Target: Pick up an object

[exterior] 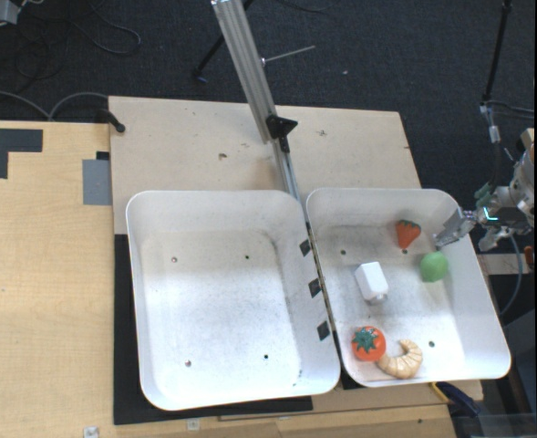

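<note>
The right bin holds a small red strawberry-like piece, a green ball, a white block, a red tomato with a green top and a tan croissant. My gripper hangs over the right rim of that bin, just right of the strawberry piece and above the green ball. Its fingers stand apart, open, with nothing between them.
The left bin lies beside the right one, with black clips along the shared edge. A slanted aluminium bar rises behind the bins. The wooden bench top extends to the left.
</note>
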Motion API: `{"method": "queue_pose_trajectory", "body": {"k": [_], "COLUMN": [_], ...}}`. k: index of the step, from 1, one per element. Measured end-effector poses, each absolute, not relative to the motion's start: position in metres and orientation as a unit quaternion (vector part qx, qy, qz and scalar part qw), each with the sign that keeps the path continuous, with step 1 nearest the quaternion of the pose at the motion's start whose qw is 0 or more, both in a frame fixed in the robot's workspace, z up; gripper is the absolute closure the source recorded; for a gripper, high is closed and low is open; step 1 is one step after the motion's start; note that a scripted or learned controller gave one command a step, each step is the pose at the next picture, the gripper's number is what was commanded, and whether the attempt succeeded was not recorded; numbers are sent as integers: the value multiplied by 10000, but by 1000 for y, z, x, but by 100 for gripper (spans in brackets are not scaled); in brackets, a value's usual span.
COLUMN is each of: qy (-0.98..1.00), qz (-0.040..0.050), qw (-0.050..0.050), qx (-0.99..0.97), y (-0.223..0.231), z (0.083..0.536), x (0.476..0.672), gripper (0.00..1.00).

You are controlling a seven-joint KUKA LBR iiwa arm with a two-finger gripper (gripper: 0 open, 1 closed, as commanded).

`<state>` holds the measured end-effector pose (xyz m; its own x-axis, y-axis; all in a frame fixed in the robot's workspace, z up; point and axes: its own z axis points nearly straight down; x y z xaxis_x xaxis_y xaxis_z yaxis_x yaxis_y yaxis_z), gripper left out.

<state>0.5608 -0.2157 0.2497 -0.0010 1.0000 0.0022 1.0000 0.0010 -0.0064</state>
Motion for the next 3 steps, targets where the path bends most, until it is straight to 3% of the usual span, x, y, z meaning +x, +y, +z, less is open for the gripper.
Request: {"method": "queue_pose_trajectory", "body": {"k": [1, 2, 3], "qy": [-7079, -7069, -7070], "qz": [6, 17, 17], "qw": [13, 36, 41], "qx": [-7063, -7073, -7072], "y": [-216, -215, -207], "z": [252, 200, 139], "x": [562, 551, 553], "gripper": [0, 0, 0]}}
